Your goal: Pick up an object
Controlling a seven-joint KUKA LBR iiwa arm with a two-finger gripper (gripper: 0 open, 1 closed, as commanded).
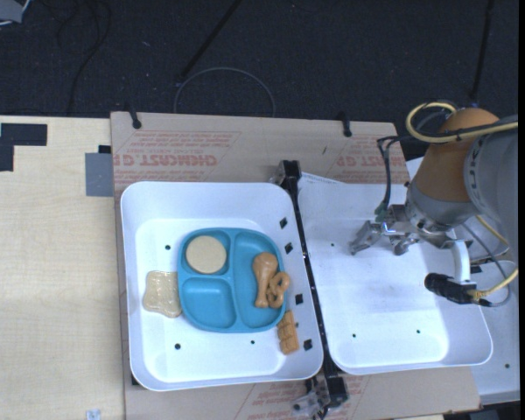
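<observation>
My gripper hangs over the back of the right bin, its two grey fingers spread apart with nothing between them. In the left bin lies a blue divided tray. A round tan cookie rests in the tray's back left compartment, and a brown pretzel-like piece in its right compartment. A pale toast-like piece lies just left of the tray. A small orange-brown chunk sits by the tray's front right corner.
A black divider runs between the two bins. Cardboard lies under the bins, on a light wooden bench. Cables hang off the arm at the right, over the right bin's far side.
</observation>
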